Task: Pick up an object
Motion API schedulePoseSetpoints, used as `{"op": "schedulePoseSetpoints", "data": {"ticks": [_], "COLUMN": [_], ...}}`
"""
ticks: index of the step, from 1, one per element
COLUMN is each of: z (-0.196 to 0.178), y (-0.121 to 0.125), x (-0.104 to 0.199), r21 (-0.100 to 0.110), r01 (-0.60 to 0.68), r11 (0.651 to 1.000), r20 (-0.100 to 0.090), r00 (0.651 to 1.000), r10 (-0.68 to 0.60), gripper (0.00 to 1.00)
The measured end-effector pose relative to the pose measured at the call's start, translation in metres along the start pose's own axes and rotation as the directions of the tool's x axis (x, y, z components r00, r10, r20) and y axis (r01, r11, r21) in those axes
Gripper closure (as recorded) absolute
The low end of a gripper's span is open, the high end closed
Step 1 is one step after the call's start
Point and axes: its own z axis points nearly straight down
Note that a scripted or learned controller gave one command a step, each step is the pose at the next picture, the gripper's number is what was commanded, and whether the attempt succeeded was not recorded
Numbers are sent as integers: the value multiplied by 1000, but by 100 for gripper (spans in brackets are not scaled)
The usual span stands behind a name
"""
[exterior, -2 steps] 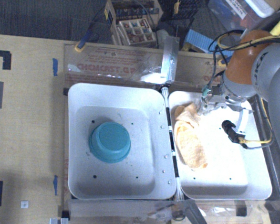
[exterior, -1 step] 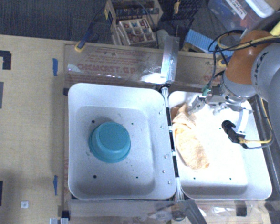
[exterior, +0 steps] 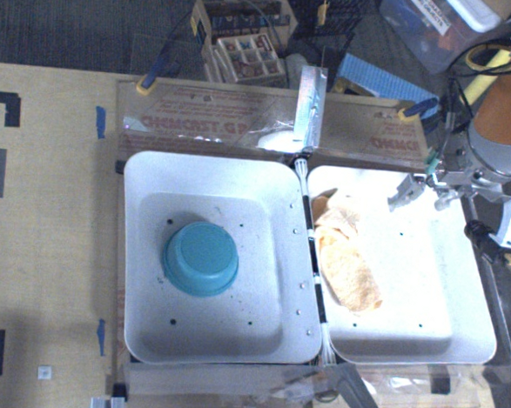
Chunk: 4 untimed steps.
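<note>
1. Bins: two shallow white ones side by side, the left bin point(exterior: 143, 191) and the right bin point(exterior: 456, 335).
2. One teal bowl point(exterior: 201, 257) sits upside down in the left bin.
3. One tan crumpled cloth point(exterior: 346, 259) lies against the right bin's left wall.
4. One gripper point(exterior: 422, 191) hangs over the right bin's far edge, well apart from the cloth; whether it is spread cannot be told.
5. A wooden bench point(exterior: 42, 254) bears both bins; cluttered crates point(exterior: 245, 45) stand beyond.
</note>
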Motion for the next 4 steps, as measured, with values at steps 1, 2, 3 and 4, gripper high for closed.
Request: {"op": "schedulePoseSetpoints", "data": {"ticks": [1,2,3,4], "z": [111,79,112,101], "y": [-77,-97,-112,-111], "x": [40,-27,44,43], "r21": [-6,1,-7,-12], "r01": [106,-81,61,56], "r11": [994,997,998,998], "r20": [-1,0,0,-1], "r00": [994,997,998,998], "r10": [-106,81,-61,-56], "gripper": [0,0,0,100]}}
